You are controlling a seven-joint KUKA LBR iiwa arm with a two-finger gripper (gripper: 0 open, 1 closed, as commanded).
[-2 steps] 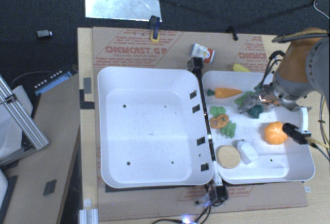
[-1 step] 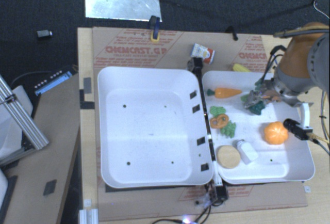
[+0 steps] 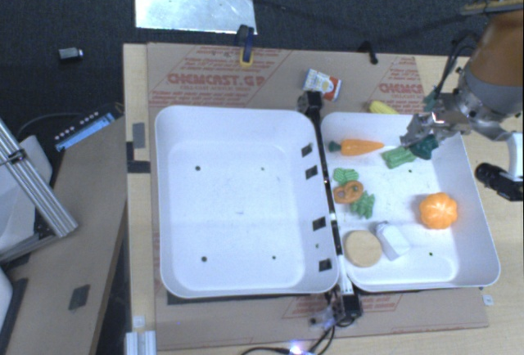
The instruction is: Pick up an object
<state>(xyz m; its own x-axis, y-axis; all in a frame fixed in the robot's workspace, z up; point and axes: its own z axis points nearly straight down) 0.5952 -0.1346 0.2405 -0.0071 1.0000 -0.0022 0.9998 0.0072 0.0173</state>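
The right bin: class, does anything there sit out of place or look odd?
Yes. A yellow item lies on the cardboard just beyond the right bin's far rim, and a small white-and-orange packet lies outside both bins too. Inside, the carrot, orange and round biscuit lie loosely scattered, nothing visibly damaged.

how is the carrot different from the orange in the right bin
The carrot is long and tapered, lying sideways near the bin's far edge; the orange is round and sits nearer the front. The carrot has a green end; the orange is plain. Both are orange-coloured and lie in the right bin.
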